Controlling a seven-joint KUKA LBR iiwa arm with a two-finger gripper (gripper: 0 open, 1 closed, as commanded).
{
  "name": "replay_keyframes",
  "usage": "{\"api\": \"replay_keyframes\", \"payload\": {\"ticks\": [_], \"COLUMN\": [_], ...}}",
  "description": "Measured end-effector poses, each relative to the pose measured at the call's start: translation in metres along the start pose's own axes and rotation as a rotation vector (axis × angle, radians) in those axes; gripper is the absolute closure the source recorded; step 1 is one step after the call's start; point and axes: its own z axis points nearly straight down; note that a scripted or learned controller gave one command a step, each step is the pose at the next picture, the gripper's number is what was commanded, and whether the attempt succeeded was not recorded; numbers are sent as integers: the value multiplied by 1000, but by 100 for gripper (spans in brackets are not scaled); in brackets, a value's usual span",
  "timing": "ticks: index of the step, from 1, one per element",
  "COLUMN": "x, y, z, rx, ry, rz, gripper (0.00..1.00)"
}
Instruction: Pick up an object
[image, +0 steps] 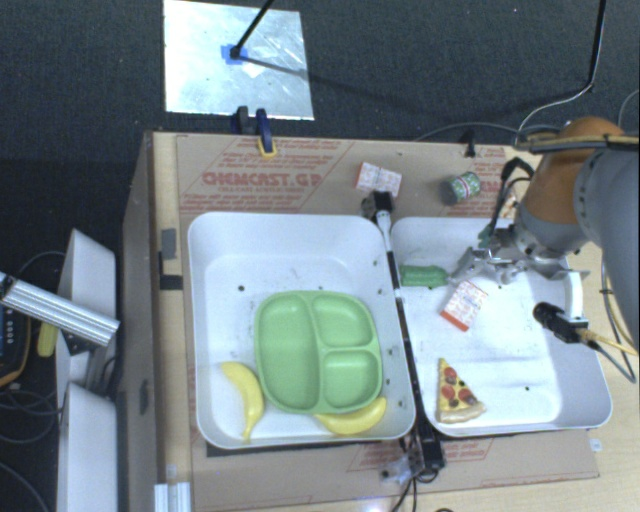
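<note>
Illumination: bright and even across both white bins (300, 240), which read near full white with little surface detail. Dark carpet around the tabletop (300, 180) remains deep and underexposed by comparison. Reflective sheet (238, 60) at top shows mottled glare. Shadows: soft and short; a faint one lies under the green divided plate (318, 350) and along the bin walls, indicating diffuse overhead light. Sharpness: moderate; printed red lettering on the cardboard is legible but soft. Arm (585, 190) at right is slightly blurred at its outline. Mild grain throughout. Straight edges lean with the slanted viewpoint
</note>
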Motion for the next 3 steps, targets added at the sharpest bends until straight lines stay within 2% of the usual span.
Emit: {"api": "replay_keyframes", "payload": {"ticks": [1,2,3], "x": [18,43,54], "y": [-5,-23,-29], "z": [-33,-46,-35], "rx": [-1,0,1], "ry": [1,1,1], "rz": [-2,-2,-1], "gripper": [0,0,0]}}
